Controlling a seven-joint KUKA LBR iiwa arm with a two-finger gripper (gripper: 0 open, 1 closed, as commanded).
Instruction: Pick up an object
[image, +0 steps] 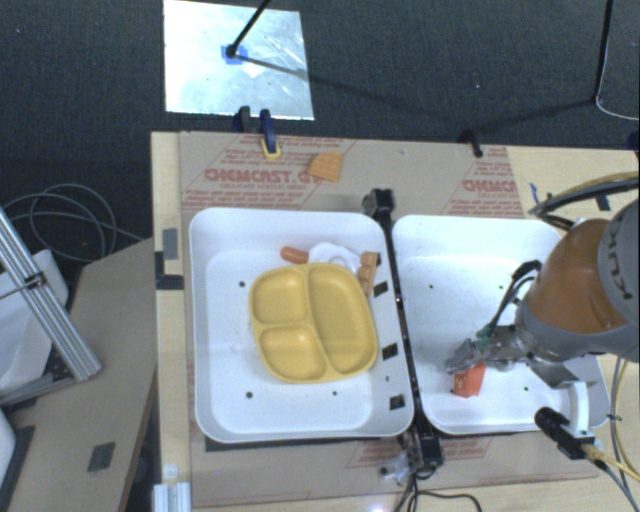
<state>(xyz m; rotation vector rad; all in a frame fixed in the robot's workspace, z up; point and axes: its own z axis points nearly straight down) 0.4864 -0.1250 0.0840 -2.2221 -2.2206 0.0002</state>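
Camera view, from above the desk (450, 165): your arm (585, 290) reached into the right bin (500, 250), its gripper (468, 362) low over a small orange-red object (468, 381) near that bin's front wall. Whether the fingers were open or closed on anything could not be told; the wrist hid them. The left bin (215, 330) held a yellow divided tray (308, 322), with a small orange piece (294, 255), a white item (333, 256) and a tan block (368, 268) just behind it. You would have done well to centre the gripper squarely over the orange-red object, descend fully, close firmly, then lift straight up, clear of the wall.
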